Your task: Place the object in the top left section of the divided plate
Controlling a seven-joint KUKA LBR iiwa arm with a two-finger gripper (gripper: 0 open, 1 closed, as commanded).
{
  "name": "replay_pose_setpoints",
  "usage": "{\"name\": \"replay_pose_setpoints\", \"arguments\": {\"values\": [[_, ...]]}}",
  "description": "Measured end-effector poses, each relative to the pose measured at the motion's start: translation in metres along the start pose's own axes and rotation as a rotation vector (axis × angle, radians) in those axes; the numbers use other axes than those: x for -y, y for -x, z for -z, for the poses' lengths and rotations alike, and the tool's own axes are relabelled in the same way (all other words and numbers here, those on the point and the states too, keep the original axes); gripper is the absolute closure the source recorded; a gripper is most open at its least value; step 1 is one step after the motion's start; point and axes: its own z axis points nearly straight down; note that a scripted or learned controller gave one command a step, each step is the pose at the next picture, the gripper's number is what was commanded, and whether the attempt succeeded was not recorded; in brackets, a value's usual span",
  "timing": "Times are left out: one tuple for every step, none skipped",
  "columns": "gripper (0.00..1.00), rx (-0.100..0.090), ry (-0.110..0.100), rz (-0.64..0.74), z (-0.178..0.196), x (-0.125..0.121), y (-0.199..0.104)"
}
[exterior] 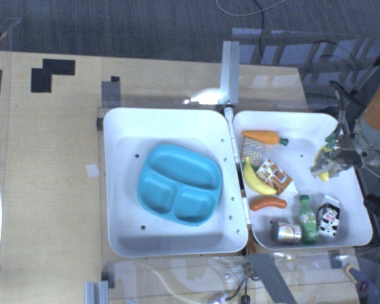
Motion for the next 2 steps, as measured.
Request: {"name": "replay_pose_setpoints", "arguments": {"values": [[1.00,0.001,0.000,0.256,-0.009,0.027,0.025],[1.00,0.000,0.000,0.513,-0.012,0.029,-0.004]]}}
